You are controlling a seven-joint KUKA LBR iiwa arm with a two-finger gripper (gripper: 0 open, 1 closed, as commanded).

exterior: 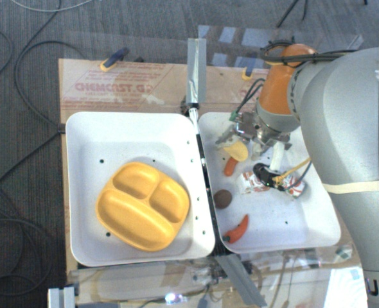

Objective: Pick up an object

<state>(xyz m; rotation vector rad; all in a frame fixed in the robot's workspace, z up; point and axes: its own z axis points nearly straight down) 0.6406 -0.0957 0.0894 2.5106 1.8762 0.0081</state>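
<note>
My gripper (243,138) is low over the back left part of the right bin (318,226), under the orange wrist band. A pale yellow rounded piece (239,151) lies right at its tip, touching or nearly touching it. Just in front of that sits a small orange-red piece (230,166). A brown round object (223,199) rests near the bin's left wall. A red chili-shaped thing (237,228) lies at the front left. A crumpled white and red wrapper (252,183) sits mid-bin, below the gripper.
The left bin (87,140) holds a large yellow divided plate (143,204). The grey arm covers the right bin's right side. A metal rail (194,76) stands between the bins at the back.
</note>
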